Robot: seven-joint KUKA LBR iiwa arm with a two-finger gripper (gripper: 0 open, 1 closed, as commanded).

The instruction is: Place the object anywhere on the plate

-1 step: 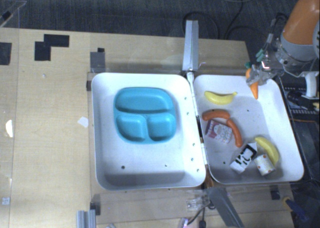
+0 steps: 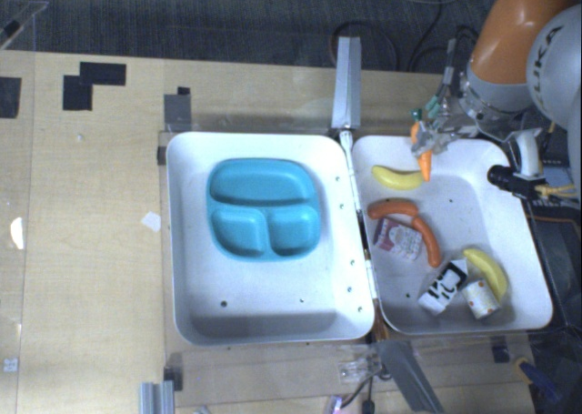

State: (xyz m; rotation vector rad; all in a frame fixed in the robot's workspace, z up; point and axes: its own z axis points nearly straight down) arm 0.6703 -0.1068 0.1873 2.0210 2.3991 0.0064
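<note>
A blue plate (image 2: 264, 206) with three compartments lies in the left bin (image 2: 191, 248), with nothing on it. My gripper (image 2: 426, 142) hangs over the back left corner of the right bin (image 2: 523, 248). It is shut on a small orange carrot-like piece (image 2: 425, 165), which points downward from the fingers, just above a yellow banana (image 2: 397, 177). The gripper is far to the right of the plate, across the wall between the bins.
The right bin also holds two orange sausages (image 2: 393, 209) (image 2: 427, 239), a red-and-white packet (image 2: 397, 239), a black-and-white box (image 2: 443, 287), a second banana (image 2: 486, 271) and a small white cup (image 2: 479, 298). A metal post (image 2: 347, 85) stands behind the divider.
</note>
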